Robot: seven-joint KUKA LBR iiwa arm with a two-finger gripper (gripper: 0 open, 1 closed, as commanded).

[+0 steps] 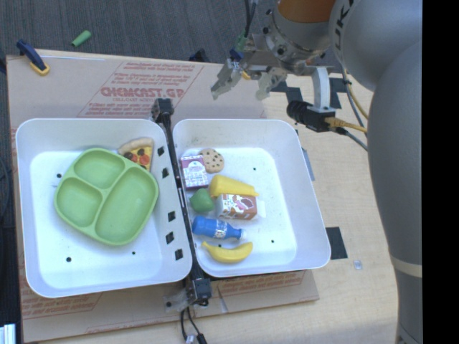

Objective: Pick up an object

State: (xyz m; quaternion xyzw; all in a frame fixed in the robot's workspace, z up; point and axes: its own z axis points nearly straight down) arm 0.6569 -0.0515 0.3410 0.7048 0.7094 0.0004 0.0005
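My gripper hangs above the bench behind the right bin, its two fingers spread open with nothing between them. Along the right bin's left side lies a cluster of toy foods: a cookie, a maroon carton, a yellow wedge, a green ball, a red-brown packet, a blue bottle and a banana. The gripper is well clear of them, up and behind.
The left bin holds a green divided plate and a pizza slice. Printed cardboard lies behind the bins. A blue clamp sits at the back left corner. The arm's grey body fills the right.
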